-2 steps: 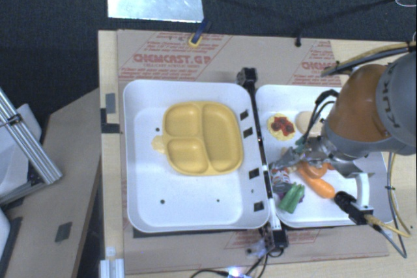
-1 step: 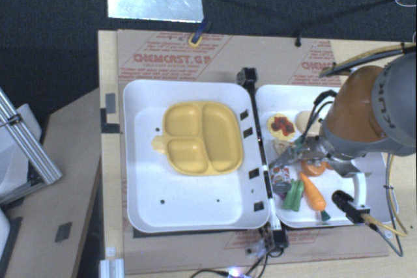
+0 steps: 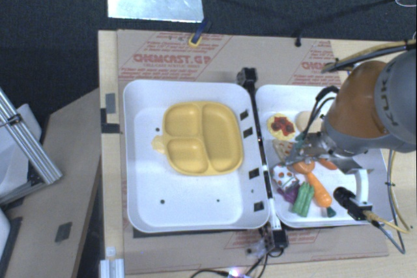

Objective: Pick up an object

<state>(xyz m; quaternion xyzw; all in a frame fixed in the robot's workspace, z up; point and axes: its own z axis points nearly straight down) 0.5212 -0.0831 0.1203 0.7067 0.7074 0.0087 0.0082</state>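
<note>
Camera view: grey arm with orange band reaches in from the right, low over the right shallow white bin point(image 3: 376, 156). Two-finger gripper point(image 3: 301, 154) sits among the toy food; cannot tell its state. Nothing visibly lifted, so the pick looks not yet done.

Candidates just beside it: orange plastic carrot point(image 3: 314, 184), green plastic vegetable point(image 3: 302, 199), purple toy piece point(image 3: 287, 193), red-and-yellow round toy point(image 3: 281, 125). Crowding could spoil a clean grasp.

Left shallow white bin point(image 3: 144, 205) carries a yellow three-compartment plate point(image 3: 199, 138), well apart.
</note>
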